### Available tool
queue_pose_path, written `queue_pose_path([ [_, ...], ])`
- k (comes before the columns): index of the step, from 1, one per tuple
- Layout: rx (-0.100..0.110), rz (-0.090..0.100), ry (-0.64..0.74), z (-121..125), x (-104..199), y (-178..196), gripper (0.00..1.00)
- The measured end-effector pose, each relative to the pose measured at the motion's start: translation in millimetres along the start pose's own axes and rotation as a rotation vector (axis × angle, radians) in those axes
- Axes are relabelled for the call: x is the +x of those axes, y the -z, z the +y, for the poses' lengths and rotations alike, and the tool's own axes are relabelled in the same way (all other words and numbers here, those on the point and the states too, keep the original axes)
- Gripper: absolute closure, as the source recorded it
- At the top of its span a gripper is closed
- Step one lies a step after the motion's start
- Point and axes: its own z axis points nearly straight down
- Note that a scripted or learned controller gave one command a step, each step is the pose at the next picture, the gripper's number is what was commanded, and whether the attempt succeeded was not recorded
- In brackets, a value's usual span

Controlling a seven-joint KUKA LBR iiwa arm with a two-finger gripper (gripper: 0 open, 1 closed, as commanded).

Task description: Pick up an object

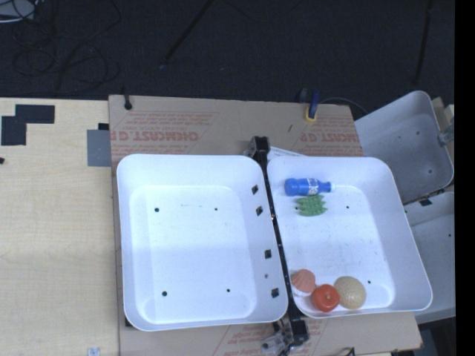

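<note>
Bottle and green toy lie at the upper left of the right bin. Three round pieces cluster at its lower left.

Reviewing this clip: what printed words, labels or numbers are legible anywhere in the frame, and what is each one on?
"CHEMCAST GP": red print on the cardboard sheet under the bins, upside down to the camera, left of centre.
"GP": a second, partly covered repeat of that print further right on the cardboard, behind the right bin.
Red print along the cardboard's near edge: too cut off to read.
Blue bottle label: too small and blurred to read.
</note>
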Motion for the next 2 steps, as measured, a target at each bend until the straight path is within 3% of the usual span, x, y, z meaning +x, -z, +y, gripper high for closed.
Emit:
queue_pose_path([
  [1, -0.001, 0.000, -0.005, -71.5, -0.5, 28.1, 0.00],
  [2, 0.000, 0.000, -0.001, -68.5, -0.2, 31.6, 0.00],
])
